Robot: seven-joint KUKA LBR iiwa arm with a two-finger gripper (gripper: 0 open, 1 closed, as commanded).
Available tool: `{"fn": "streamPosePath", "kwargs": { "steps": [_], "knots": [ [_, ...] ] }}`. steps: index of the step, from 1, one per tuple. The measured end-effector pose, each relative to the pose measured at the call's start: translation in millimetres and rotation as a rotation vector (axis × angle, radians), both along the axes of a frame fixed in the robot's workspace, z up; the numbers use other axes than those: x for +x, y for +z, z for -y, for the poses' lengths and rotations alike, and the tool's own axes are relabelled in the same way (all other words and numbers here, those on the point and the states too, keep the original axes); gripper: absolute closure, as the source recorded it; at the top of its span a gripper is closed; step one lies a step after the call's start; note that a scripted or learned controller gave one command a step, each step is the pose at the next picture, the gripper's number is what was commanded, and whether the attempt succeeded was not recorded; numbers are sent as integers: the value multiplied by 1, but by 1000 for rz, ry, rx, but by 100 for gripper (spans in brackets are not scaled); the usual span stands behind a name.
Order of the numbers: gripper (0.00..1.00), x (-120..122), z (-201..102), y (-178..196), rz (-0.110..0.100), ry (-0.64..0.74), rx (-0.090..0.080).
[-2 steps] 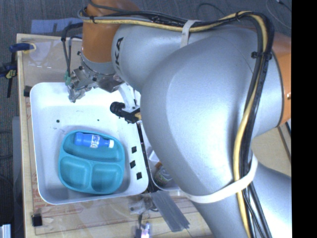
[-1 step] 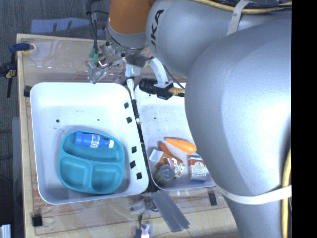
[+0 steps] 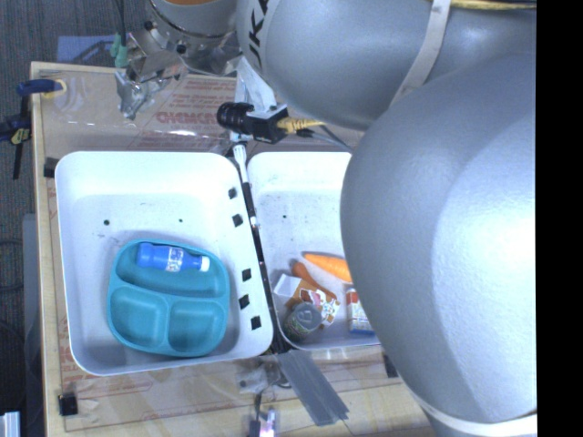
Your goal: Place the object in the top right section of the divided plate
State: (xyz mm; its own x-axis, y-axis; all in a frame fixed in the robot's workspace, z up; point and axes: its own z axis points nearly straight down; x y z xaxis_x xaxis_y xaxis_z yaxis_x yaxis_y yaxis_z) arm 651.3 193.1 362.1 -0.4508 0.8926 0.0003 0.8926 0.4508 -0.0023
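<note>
Arm: fills the right side, hiding part of the right bin.
Left bin: holds the divided plate.
Blue bottle: lies in the plate's long upper section.
Tool: above the surface; whether spread, cannot tell.
Risk: judging "top right" wrongly could leave the bottle misplaced.
</note>
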Motion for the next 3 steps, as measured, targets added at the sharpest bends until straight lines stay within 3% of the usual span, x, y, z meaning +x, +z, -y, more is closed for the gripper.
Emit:
{"fn": "streamPosePath", "kwargs": {
  "steps": [1, 2, 3],
  "knots": [
    [0, 0, 0, -1, -1, 0, -1],
    [100, 1, -3, 6, -4, 9, -2],
    [100, 6, -18, 77, -1, 158, 0]
  ]
}}
